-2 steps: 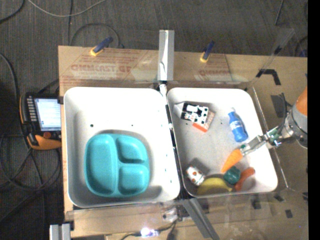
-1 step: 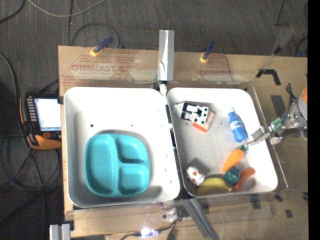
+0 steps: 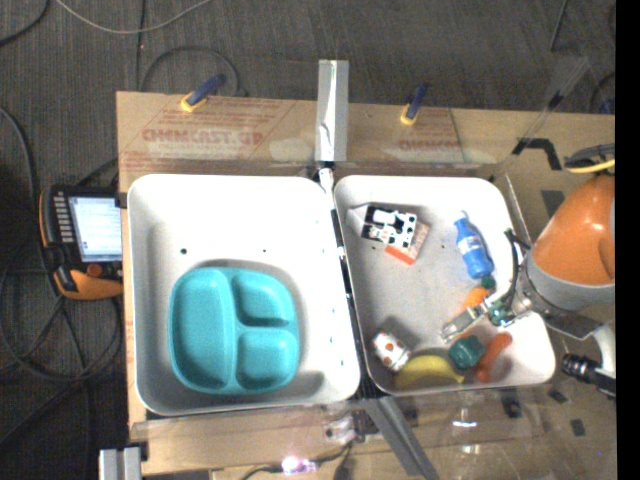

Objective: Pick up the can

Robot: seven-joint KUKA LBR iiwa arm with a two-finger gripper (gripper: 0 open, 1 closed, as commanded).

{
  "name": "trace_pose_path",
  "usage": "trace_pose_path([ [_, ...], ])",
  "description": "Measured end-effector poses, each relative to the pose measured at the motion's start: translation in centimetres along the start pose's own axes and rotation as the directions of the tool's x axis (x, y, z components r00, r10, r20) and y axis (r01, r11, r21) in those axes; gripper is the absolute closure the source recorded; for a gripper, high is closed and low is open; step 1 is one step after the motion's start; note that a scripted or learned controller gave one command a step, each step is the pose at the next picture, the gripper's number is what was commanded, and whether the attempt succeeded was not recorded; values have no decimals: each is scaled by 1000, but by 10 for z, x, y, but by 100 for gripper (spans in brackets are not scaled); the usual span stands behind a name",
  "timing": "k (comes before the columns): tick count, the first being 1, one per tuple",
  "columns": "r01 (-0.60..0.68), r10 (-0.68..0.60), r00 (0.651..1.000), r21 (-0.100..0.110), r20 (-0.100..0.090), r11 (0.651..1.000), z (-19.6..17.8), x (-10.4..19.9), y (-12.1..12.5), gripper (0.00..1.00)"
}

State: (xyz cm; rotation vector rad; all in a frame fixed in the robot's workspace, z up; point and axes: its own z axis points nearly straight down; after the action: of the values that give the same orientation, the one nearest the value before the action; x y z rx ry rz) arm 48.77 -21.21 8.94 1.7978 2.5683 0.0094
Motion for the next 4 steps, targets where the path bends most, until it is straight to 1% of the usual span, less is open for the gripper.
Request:
trace_pose_path([
  [1, 305, -305, 952, 8, -4, 952, -92, -10, -6, 0],
  [2, 648, -648, 762, 3, -3, 762, -169, -10, -4, 0],
  [3, 649, -649, 761, 1, -1, 761, -178, -9, -2, 100],
  [4, 649, -649, 761, 1, -1, 761, -178, -9, -2, 0],
])
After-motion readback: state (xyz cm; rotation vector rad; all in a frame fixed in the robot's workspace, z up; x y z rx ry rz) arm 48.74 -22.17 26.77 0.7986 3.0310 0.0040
